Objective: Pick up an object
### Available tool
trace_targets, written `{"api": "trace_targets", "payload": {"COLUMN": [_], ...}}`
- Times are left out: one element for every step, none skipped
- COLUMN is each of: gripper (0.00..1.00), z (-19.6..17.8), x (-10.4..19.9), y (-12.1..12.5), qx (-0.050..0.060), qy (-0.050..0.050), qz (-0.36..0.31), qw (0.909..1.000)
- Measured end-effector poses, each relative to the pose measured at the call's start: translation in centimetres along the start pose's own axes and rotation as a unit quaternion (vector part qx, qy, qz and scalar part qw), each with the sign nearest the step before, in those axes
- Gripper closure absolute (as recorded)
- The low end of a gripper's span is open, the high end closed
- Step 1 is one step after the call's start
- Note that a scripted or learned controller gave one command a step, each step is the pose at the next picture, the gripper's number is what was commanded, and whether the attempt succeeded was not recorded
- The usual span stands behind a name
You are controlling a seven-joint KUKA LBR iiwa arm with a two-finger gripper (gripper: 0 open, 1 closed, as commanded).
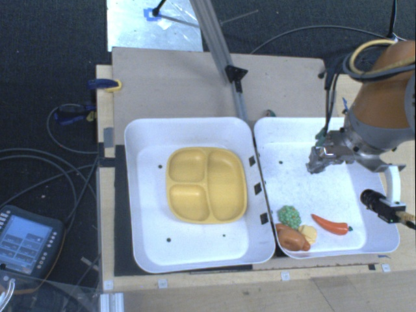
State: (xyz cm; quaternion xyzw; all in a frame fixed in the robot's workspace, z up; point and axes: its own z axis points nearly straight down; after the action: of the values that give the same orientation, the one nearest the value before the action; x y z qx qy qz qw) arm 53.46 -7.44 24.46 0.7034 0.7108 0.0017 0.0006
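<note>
- Nearest the camera, along the near rim of the right bin (390,247), lies the pile of candidates: a green bumpy piece (289,216), a reddish-brown lump (292,238) touching a small pale yellow bit (308,234), and just beside them a slim red chili pepper (331,224) with a dark stem end, lying flat and slightly apart.
- The chili looks the easiest pick — long, narrow, free on both flanks; the clustered pieces crowd one another against the bin's corner.
- Further back, the gripper (319,161) hangs over the bare middle of the same bin, well apart from every item; nothing sits between its tips, and how wide it stands I cannot tell from this slant.
- My reading: the step in hand is the approach, with no grasp yet made. The next move calls for travel toward the near rim, then a descent square across the chili's short axis.
- In the left bin (140,174) rests a yellow divided plate (207,184).
</note>
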Motion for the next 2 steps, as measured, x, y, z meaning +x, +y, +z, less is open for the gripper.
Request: {"api": "trace_targets", "payload": {"gripper": [1.0,1.0], "z": [1.1,2.2], "x": [5.6,11.0], "y": [-0.5,-0.7], "qx": [0.001,0.002], "qy": [0.001,0.001], "qz": [0.0,0.0], "qw": [1.0,1.0]}}
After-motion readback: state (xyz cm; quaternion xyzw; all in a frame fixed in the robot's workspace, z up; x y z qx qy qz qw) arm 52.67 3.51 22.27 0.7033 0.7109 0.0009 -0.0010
